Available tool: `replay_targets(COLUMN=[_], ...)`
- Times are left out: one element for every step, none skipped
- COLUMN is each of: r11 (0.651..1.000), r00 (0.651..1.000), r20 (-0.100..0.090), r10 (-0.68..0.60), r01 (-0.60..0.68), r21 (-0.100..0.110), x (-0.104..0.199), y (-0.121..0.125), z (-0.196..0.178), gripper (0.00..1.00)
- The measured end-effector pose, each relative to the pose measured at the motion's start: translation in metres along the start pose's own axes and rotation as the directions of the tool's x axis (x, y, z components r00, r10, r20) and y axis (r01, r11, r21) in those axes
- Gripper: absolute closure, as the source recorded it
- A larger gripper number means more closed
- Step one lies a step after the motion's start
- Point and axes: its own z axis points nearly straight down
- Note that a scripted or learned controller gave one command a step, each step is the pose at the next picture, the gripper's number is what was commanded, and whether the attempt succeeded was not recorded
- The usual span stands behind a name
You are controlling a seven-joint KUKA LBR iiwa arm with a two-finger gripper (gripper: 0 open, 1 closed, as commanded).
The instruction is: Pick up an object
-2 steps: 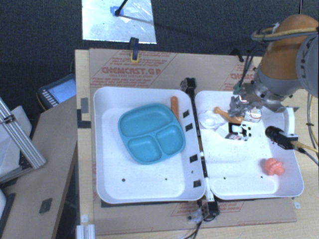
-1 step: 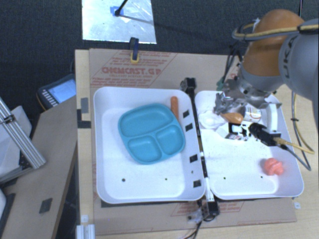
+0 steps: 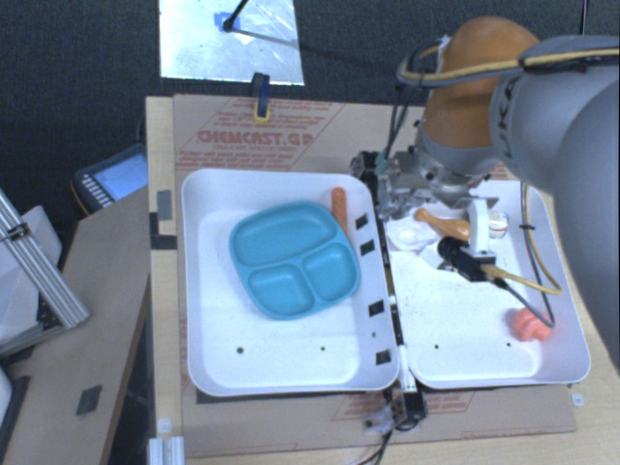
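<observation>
The left bin (image 3: 208,356) holds a blue divided plate (image 3: 294,258) with an orange stick (image 3: 339,209) beside it. The gripper (image 3: 402,197) hangs over the right bin (image 3: 465,361); its opening cannot be told. A pink toy (image 3: 530,325) lies far right.

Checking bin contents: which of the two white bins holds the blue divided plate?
The left bin. The blue divided plate lies in it; the right bin holds small items, including a pink object.

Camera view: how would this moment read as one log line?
arm: over right bin | gripper: near bin's back-left corner | blue tray: left bin
</observation>
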Motion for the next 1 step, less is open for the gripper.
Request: replay_targets(r11=[1.000], r00=[1.000], r20=[-0.001], r10=[0.000], r01=[0.000], r21=[0.001], x=[0.0559], y=[0.0034], z=[0.0088], gripper=[1.00])
